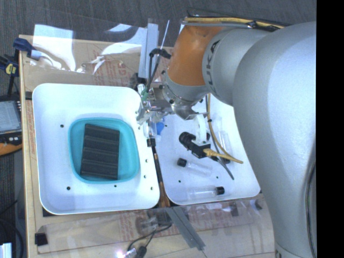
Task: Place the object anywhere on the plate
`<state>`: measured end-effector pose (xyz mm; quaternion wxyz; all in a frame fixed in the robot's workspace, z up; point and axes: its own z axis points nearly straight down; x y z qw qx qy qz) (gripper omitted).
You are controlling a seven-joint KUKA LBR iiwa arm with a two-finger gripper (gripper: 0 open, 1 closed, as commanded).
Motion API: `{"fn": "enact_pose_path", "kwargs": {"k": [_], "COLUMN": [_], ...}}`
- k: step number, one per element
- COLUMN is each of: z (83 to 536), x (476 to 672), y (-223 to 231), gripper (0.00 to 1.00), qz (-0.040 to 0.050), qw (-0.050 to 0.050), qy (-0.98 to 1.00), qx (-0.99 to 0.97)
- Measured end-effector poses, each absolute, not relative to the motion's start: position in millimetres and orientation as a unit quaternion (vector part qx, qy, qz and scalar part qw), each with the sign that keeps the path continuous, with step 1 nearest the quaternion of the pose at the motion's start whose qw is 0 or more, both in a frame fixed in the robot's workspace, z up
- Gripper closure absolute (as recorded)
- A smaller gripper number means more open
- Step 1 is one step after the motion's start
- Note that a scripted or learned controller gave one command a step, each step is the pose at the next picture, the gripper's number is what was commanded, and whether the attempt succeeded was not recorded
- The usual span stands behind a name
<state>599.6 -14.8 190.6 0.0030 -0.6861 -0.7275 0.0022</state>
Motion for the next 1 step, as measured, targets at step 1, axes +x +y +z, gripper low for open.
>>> {"fn": "enact_pose_path", "kwargs": {"k": [1], "z": [190.6], "x": [599.6], "y": [-15.2], "gripper": [0.0], "qz": [0.0022], "qw": [0.003], "qy": [-0.727], "qx": [-0.686]}}
